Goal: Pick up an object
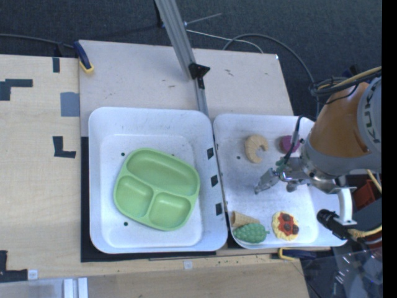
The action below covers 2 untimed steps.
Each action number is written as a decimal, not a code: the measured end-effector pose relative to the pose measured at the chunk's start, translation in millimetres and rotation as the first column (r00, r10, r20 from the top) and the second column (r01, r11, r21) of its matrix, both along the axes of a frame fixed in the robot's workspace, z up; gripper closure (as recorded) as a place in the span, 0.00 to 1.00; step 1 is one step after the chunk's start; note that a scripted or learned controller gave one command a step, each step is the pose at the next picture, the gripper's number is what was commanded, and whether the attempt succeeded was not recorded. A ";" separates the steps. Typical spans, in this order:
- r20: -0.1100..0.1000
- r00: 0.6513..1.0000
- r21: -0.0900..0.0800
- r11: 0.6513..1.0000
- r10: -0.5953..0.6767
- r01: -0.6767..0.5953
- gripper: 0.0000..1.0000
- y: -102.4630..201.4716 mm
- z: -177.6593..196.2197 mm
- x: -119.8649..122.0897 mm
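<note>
Toy foods lie in the right bin [248, 124]: a bagel [255, 148] far, a green bumpy toy [250, 232] and pizza [285, 225] near. The claw [268, 182] hangs between them with nothing in it, likely choosing; I cannot tell its opening.

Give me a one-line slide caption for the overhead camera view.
Grey arm's claw hovers in the right white bin among toy foods; a green divided plate sits in the left white bin.
</note>
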<state>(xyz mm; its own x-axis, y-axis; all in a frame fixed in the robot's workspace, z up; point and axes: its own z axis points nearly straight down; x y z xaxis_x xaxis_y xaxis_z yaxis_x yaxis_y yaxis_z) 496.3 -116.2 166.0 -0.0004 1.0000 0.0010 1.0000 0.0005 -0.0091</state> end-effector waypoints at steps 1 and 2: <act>-0.001 1.000 0.001 1.000 0.000 0.000 0.00 2.3 -63.8 -6.3; 0.003 1.000 0.002 1.000 0.002 -0.002 1.00 2.6 -50.7 -4.7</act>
<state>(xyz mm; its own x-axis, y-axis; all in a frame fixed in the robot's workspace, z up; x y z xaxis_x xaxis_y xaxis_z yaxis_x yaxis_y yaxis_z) 491.6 -113.6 115.3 -0.0023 1.0000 0.0026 1.0000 0.0023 -0.0057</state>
